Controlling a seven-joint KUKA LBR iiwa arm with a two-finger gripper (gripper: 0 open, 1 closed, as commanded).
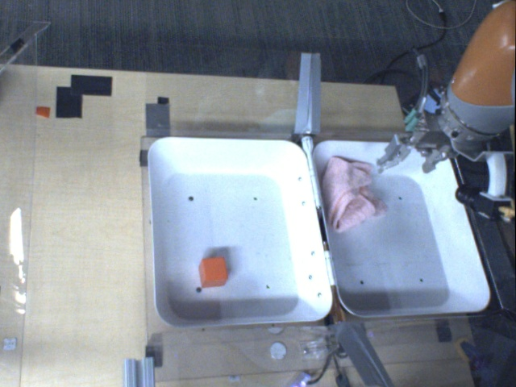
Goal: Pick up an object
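A crumpled pink cloth (349, 193) lies in the right bin (451, 297), against its left wall. An orange block (214, 272) rests in the left bin (242, 164), near its front left. My gripper (410, 159) hangs over the back edge of the right bin, just right of the cloth's upper corner. It is open, with its fingers (389, 156) spread and nothing between them.
A grey metal post (309, 95) stands behind the divide between the bins. Black markers (81, 93) and a small orange tag (43, 112) lie on the wooden bench at back left. Cables and dark fittings crowd the right side by the arm.
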